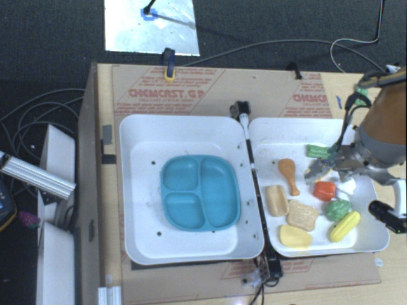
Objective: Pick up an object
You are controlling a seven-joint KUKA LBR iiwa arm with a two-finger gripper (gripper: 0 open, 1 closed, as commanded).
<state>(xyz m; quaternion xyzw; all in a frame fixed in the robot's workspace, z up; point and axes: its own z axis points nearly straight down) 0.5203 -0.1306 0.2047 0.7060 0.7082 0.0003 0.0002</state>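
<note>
Arm [385, 122]: grey with an orange band, reaching in from the right edge over the right bin.
Jaws [318, 168]: low over the upper middle of the right bin, pointing left; the metal fingers [316, 170] look a little apart at their tips, but how wide is hard to tell, and nothing shows between them.
Jaws, contact: the tips sit just above the red toy and just right of the orange drumstick; whether they touch either one cannot be told.
Right bin [267, 135]: shallow and white, holding all the toy food.
Red toy [325, 190]: a small red piece with a pale patch, directly below the jaws.
Orange drumstick [289, 173]: lies slanted, left of the jaws.
Green piece [316, 150]: flat against the bin floor, just above the jaws.
Bread slice [275, 200]: pale tan, below the drumstick.
Tan lump [302, 215]: between the bread slice and the green vegetable.
Green vegetable [338, 209]: round, below and right of the red toy.
Yellow banana-like piece [344, 226]: just under the green vegetable.
Pale yellow piece [296, 236]: near the bin's front rim.
Left bin [137, 170]: white, holding a blue divided plate [200, 192] lying flat in its middle.
Table [210, 88]: covered with brown printed cardboard, both bins side by side on it.
</note>
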